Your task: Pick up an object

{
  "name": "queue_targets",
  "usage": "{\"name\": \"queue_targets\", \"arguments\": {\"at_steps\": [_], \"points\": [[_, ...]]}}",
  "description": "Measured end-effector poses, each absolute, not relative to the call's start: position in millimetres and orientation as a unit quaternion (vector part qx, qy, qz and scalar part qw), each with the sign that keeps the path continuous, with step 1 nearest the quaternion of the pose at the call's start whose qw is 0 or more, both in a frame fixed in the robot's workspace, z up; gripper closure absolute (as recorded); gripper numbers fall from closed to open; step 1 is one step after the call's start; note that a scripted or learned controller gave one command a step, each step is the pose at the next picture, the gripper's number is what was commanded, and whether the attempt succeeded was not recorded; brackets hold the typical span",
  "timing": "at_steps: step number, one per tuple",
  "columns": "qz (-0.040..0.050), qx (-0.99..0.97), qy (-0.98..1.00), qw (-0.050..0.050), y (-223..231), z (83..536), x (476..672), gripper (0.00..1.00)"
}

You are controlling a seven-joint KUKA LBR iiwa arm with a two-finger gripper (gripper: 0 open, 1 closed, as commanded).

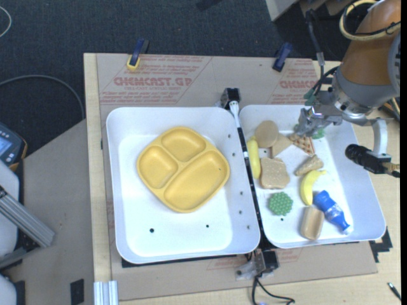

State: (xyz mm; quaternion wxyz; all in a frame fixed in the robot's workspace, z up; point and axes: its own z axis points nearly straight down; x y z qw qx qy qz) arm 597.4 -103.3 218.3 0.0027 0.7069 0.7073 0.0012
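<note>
The gripper [310,124] hangs low over the right bin's [365,192] far end, just above the waffle wedge [303,143] — likely its target — though I cannot tell its state.

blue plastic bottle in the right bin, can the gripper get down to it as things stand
Probably yes. The blue plastic bottle lies uncovered near the front of the right white bin, with a yellow toy banana and a tan cylinder close on one side. The gripper is over the bin's far end.
</note>
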Motion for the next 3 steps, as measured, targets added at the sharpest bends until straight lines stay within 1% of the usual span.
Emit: {"name": "queue_targets", "arguments": {"at_steps": [1, 2, 3], "points": [[0.0009, 0.707, 0.707, 0.002, -103, 225, 598.1, 1.00], [0.0017, 0.705, 0.709, 0.001, -45, 227, 615.7, 1.00], [0.0019, 0.705, 0.709, 0.001, 10, 236, 624.8, 1.00]]}}
